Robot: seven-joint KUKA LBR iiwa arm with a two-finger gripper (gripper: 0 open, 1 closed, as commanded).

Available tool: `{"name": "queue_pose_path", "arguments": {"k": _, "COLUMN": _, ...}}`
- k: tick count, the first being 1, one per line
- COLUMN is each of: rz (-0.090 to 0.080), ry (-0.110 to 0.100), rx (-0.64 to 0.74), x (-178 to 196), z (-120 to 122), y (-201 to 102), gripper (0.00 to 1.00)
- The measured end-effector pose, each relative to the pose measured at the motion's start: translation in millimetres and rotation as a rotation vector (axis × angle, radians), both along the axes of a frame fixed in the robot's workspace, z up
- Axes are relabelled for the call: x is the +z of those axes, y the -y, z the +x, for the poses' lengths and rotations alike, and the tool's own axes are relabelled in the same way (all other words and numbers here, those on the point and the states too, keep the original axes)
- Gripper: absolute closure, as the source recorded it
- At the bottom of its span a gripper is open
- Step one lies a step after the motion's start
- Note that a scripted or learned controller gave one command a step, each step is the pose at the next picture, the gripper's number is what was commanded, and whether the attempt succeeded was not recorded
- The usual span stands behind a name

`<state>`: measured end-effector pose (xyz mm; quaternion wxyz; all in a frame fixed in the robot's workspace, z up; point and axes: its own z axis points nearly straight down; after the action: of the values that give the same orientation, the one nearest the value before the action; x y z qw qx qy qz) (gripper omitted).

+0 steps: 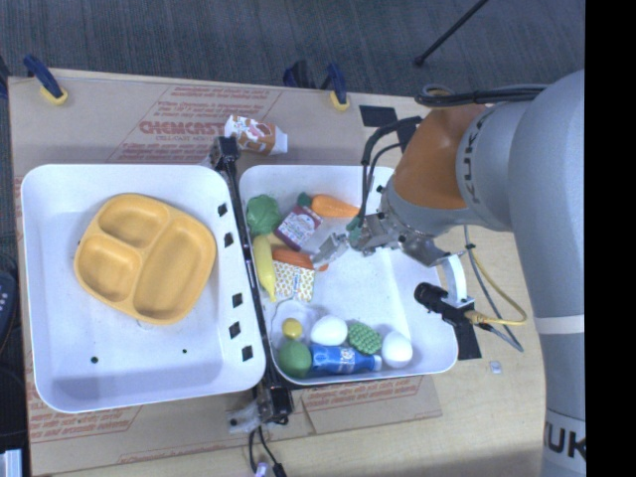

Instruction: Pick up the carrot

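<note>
Grey arm [527, 167] overhead, reaching into right bin [422, 361]. Tool [336, 248] low among clutter beside purple packet [298, 227]; opening cannot be told. Carrot [333, 206] near bin's far wall, just beyond tool. Yellow plate [144, 256] in left bin [60, 376].

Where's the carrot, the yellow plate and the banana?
carrot [335, 207], camera view, middle of its orange body
yellow plate [146, 256], camera view, ridge between its compartments
banana [264, 265], camera view, middle of its length
</note>
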<state>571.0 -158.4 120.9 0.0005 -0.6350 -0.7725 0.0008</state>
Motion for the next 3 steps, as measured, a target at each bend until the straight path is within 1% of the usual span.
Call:
{"name": "queue_pose_path", "arguments": {"k": 1, "rz": 0.001, "ry": -0.001, "rx": 0.008, "x": -29.4, "z": 68.2, "y": 21.0, "gripper": 0.0}}
{"name": "queue_pose_path", "arguments": {"k": 2, "rz": 0.001, "ry": 0.001, "rx": -0.063, "x": 27.4, "z": 86.1, "y": -33.8, "gripper": 0.0}}
{"name": "queue_pose_path", "arguments": {"k": 3, "rz": 0.0, "ry": 0.008, "rx": -0.099, "x": -24.4, "z": 60.5, "y": -9.0, "gripper": 0.0}}
